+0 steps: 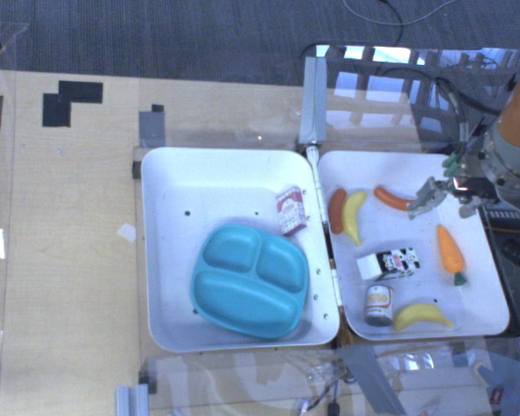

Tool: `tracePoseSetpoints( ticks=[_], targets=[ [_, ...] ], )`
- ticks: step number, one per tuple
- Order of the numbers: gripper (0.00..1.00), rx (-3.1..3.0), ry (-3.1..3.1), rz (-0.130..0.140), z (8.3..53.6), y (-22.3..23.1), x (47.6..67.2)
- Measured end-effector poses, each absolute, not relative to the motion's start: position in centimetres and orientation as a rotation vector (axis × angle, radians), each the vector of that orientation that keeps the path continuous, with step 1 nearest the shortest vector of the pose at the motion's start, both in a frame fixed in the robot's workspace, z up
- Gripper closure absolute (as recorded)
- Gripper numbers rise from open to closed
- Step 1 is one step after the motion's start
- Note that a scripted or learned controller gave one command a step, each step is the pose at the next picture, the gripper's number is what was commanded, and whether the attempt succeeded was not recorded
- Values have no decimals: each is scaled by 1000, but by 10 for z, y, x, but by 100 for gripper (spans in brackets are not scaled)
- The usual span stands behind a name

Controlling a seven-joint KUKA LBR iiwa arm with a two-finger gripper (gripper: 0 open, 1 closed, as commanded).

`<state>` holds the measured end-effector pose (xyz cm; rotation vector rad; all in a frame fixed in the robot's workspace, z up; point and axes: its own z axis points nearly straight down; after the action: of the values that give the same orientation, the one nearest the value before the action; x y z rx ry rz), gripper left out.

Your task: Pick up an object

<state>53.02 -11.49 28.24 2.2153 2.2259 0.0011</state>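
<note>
The wooden bench [69, 232] carries two shallow white bins side by side. The left bin [169, 232] holds a large blue divided tray [250, 282] lying slightly aslant, and a small red-and-white packet [290, 211] near its right wall. The right bin [485, 310] holds the smaller things: an orange carrot [451, 251] by the right wall, a yellow banana [354, 217] beside a red sausage [337, 211] at the left wall, an orange hot dog [392, 198] towards the back, a second banana [422, 317] at the front, a black-and-white carton [392, 263] in the middle, and a small can [379, 304] standing just below it. The grey arm enters from the right; its gripper [446, 196] hangs over the back of the right bin, fingers spread apart with nothing between them, one tip just beside the hot dog's end.
</note>
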Motion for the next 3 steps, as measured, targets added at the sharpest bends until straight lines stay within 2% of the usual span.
tracePoseSetpoints(
  ticks=[1, 2, 3],
  targets=[
    [0, 1911, 2490, 3, 292, -133, 489],
    [0, 2011, 2411, 1, 253, -193, 558],
    [0, 2010, 2412, 1, 253, -193, 558]
  ],
)
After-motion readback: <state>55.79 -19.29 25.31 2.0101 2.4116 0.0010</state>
